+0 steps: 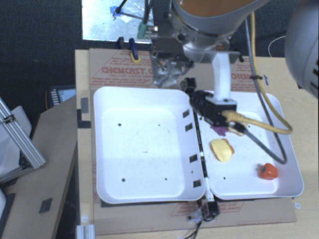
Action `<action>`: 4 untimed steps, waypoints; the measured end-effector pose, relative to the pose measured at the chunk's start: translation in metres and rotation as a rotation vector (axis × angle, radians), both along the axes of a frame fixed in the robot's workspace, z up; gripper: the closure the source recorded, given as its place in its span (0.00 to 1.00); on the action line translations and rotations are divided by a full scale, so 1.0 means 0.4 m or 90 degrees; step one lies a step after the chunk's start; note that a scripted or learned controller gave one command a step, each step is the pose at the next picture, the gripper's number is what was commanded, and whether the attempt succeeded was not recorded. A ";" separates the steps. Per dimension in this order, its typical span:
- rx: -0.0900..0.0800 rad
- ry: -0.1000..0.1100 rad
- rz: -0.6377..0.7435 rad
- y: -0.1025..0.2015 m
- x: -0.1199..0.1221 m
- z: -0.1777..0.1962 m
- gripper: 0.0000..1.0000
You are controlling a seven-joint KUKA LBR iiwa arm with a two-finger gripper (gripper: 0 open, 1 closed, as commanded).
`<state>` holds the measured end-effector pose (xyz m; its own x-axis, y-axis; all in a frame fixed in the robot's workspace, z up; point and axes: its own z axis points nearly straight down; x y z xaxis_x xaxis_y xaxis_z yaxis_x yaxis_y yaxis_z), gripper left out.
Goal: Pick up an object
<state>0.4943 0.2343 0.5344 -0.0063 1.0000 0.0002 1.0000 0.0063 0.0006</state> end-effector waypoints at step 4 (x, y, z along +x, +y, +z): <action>0.003 -0.003 0.003 0.001 0.001 0.059 1.00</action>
<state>0.4945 0.2345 0.5578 -0.0110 0.9999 0.0046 0.9999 0.0109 0.0058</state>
